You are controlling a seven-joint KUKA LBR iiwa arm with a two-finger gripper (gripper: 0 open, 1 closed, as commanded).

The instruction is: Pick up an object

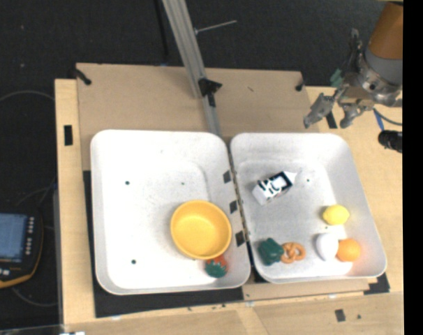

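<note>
The arm hangs over the far right corner of the counter (162, 89), with its tool (332, 112) just beyond the far rim of the right-hand shallow white bin (351, 159). The two grey fingers (316, 112) are spread apart, and nothing sits between them, so no object has been picked up.

All the candidates lie below in the bins. In the right-hand bin, a small white box with black markings (274, 185) lies tilted near the middle, closest to the tool of anything there. Along the near edge sit a dark green lump (269, 250), an orange pretzel-shaped piece (292, 252) just beside it, a white rounded object (327, 246) and an orange ball (348, 250) touching it. A yellow lemon-shaped object (335, 215) rests a little farther back, near the right wall.

In the left-hand shallow white bin (128, 159), a yellow plastic bowl (201, 229) stands upright toward the near right corner, with a small red and green piece (216, 266) tucked against its near side.

By my reckoning the job is barely started: the tool is outside the bin and above it, so choosing a target, descending, closing on it and lifting all remain. The box looks the easiest reach.
</note>
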